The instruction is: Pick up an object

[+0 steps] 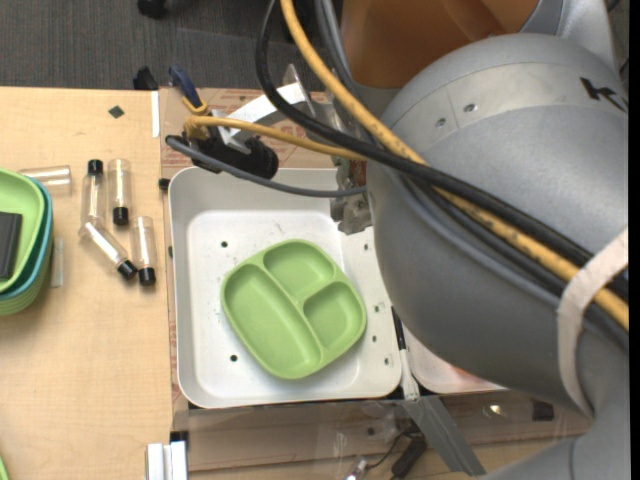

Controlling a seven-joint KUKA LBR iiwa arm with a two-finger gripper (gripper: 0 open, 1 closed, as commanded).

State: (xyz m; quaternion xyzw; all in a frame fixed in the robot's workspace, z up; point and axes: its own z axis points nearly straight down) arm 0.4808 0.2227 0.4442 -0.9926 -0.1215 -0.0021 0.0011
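A light green plate with three compartments lies tilted in the middle of the left white bin. Nothing rests in its compartments. The grey arm's bulky body covers the right half of the view and hides the other bin almost entirely. Black and yellow cables run from the arm across the bin's far rim.
On the wooden bench left of the bin lie several clear tubes with black caps. A stack of green and teal plates sits at the far left edge. A black clamp sits on the bin's far left corner.
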